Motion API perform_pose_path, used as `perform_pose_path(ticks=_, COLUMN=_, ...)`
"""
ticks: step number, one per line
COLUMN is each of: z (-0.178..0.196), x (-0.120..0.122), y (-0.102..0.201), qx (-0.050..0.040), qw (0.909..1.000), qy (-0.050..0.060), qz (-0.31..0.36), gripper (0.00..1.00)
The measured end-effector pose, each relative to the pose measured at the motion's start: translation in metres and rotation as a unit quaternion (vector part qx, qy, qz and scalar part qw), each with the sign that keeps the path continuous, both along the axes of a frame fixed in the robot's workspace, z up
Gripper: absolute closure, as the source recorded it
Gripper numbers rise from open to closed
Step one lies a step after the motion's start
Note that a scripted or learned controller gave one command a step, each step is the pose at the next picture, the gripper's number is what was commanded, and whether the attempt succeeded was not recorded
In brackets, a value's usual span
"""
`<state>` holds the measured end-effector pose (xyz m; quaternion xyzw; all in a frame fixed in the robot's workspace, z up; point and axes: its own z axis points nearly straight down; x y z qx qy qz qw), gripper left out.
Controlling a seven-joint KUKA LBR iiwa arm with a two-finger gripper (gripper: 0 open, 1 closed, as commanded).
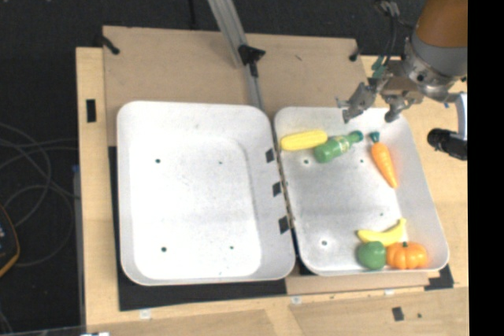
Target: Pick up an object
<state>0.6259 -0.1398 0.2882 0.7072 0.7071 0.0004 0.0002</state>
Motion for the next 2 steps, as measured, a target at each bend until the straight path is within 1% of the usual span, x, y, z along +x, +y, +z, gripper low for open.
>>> perform_pose_path(ticks=1, z=0.055, x=-0.087, y=-0.054, qx=-0.0016, qw=1.0000, qy=-0.003, qz=-0.003, gripper=0.00)
perform_pose_path(ticks=2, z=-0.052, x=-0.057, y=-0.086, qx=0.0006, qw=1.0000, qy=0.004, qz=-0.001, gripper=0.00)
